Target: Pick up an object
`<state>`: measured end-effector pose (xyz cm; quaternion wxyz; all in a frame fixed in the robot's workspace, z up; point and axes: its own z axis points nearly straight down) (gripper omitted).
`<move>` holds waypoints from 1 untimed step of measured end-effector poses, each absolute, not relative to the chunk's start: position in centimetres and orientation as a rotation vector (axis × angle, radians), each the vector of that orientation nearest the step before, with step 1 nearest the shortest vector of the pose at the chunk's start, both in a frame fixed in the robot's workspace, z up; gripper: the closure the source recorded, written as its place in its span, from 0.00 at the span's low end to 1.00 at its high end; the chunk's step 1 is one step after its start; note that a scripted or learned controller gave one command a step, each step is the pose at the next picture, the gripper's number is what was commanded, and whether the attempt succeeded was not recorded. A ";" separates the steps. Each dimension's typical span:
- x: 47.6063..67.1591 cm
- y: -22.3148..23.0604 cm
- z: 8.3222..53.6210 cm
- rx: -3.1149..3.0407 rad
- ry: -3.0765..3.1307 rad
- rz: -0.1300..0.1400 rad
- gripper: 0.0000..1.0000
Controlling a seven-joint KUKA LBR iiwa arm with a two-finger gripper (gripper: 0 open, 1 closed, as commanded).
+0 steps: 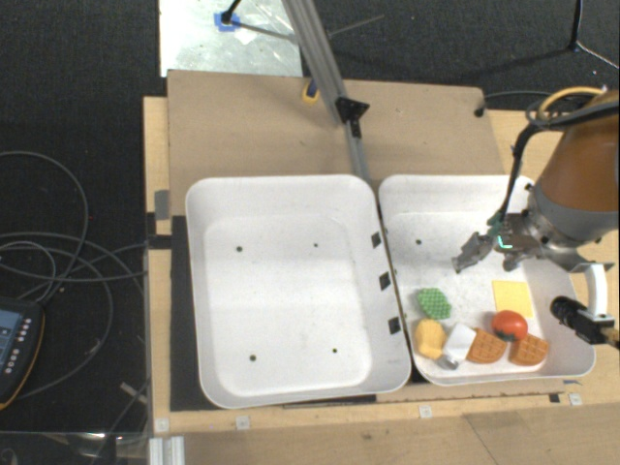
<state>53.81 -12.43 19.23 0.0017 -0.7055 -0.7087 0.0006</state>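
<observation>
Over right bin [417, 201], gripper [475, 256] hovering, fingers spread, nothing between them. Toy food clustered at near edge: green piece [435, 303], yellow slice [511, 296], tomato [511, 324]. Best: drop straight onto isolated green piece, then close.

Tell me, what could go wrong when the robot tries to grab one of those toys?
The toys sit crowded in the right white bin's near corner: the red round tomato toy touches the brown waffle pieces, so the hand might bump neighbours or catch two. The flat yellow square slice lies low and may slip away. The hand hangs beside the pile, so it might close on nothing.
</observation>
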 end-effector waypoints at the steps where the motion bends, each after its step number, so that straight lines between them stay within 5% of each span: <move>1: 53.9 -12.5 19.4 -2.218 -2.225 -0.002 0.00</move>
